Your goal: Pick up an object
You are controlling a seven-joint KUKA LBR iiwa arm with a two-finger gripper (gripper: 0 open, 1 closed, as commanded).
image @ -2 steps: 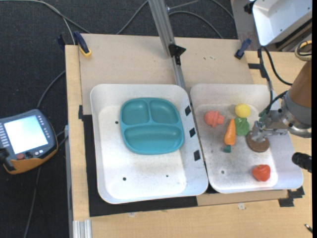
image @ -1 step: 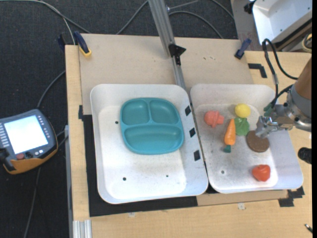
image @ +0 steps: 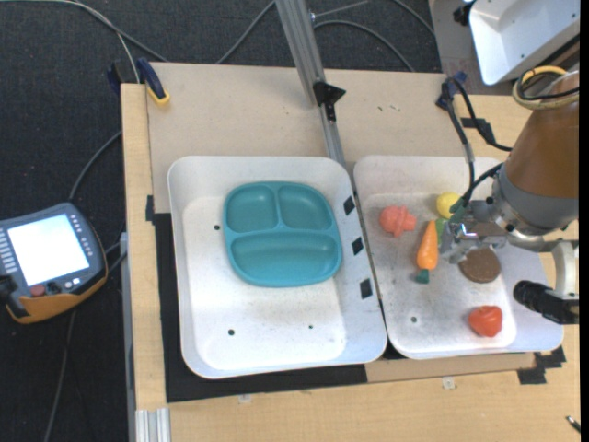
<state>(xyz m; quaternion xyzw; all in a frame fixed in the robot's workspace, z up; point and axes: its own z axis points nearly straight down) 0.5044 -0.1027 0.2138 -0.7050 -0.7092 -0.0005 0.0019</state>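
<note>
Plainly, the nearest candidate is the orange toy carrot with a green tip [image: 426,250], lying lengthwise in the right white bin [image: 405,334], just left of the gripper [image: 457,235]; a brown round flat cookie-like piece [image: 479,266] lies just near of the gripper, a small yellow ball-like toy [image: 447,203] just beyond it, a pink lumpy toy [image: 398,220] farther left, a red tomato-like toy [image: 486,320] toward the near edge; whether the fingers are spread or closed I cannot tell, and nothing shows between them; to grasp well, I judge it should centre over one item, straddle its narrow width, and avoid nudging neighbours; a teal divided plastic plate [image: 281,233] sits in the left white bin [image: 212,339].
</note>
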